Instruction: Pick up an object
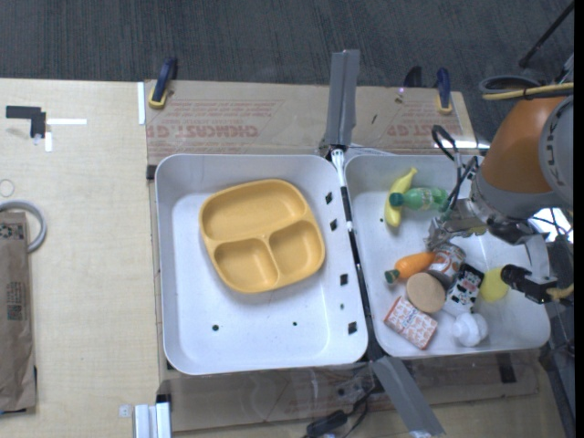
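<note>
Down in the right bin (538,336), the arm (525,158) reaches in from the right, and its jaws hang low over the clutter, just above the carrot (412,265) and a small can-like object (446,263). Whether the jaws are released or clenched cannot be told, as the wrist hides them, and nothing can be seen between them. Around them lie a green bottle (422,198) across a banana (399,194) toward the far side, a tan round disc (425,292) beside the carrot, a red-and-white packet (411,322) near the front wall, a black-and-white box (465,286), a white lump (469,328), and a yellow fruit (494,284). The left bin (182,336) holds a yellow divided plate (262,235) with three compartments, sitting flat. Both bins rest on the bench (73,245), with cardboard (246,121) behind them.
</note>
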Robot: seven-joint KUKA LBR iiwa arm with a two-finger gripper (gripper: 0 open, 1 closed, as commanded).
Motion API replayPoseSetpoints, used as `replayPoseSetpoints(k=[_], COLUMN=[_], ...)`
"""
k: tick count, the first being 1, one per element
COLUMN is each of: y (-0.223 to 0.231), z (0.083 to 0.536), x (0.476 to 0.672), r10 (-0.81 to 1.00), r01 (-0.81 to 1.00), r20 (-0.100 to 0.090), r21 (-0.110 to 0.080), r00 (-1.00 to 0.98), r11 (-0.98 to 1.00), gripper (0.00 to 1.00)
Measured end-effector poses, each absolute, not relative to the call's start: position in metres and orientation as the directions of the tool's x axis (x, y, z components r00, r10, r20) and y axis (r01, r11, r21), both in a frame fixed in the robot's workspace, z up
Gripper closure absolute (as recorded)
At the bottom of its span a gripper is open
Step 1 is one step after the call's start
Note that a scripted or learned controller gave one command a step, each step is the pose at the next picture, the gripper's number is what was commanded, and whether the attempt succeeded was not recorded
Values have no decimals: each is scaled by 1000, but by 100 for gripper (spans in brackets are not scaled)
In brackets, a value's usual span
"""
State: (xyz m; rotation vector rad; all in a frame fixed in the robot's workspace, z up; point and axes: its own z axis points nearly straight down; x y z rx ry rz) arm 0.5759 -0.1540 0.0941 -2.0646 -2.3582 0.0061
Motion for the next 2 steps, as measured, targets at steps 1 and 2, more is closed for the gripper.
replayPoseSetpoints(k=[1,2], y=[-154,-95], z=[94,88], x=[576,534], r10=[991,994], r01=[991,994], r20=[3,1], r21=[-8,-5], r00=[-132,-105], r11=[132,105], gripper=[0,0])
